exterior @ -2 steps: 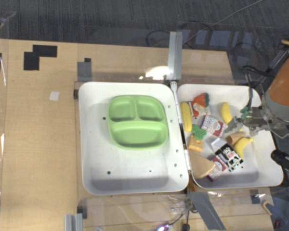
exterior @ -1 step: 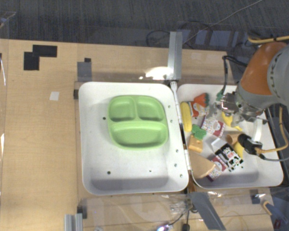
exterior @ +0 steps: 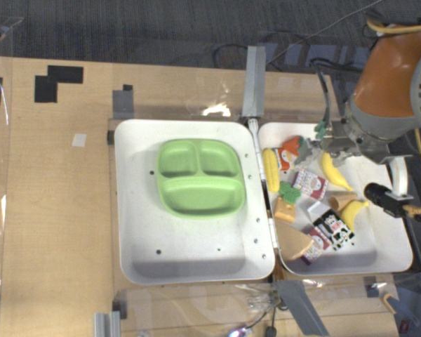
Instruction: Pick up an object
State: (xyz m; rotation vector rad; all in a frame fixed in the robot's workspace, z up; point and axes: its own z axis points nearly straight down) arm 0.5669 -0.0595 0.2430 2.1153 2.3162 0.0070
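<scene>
My gripper (exterior: 328,141) hangs low over the far part of the right bin (exterior: 393,258), reaching in from the right under the orange-banded wrist. Just below it lies a yellow banana (exterior: 335,172). To its left sits a red and orange packet (exterior: 290,151), and a yellow corn cob (exterior: 270,169) lies along the bin's left wall. A pink carton (exterior: 309,184), a green block (exterior: 288,191), an orange wedge (exterior: 285,213), a black and white box (exterior: 335,229) and a second yellow piece (exterior: 352,210) crowd the middle of the bin.
The left bin (exterior: 137,251) holds a green divided plate (exterior: 198,176). A metal divider (exterior: 253,90) runs between the bins at the back. A black part of the arm (exterior: 384,196) overhangs the right bin's right side. A tan wedge (exterior: 299,244) lies near the front.
</scene>
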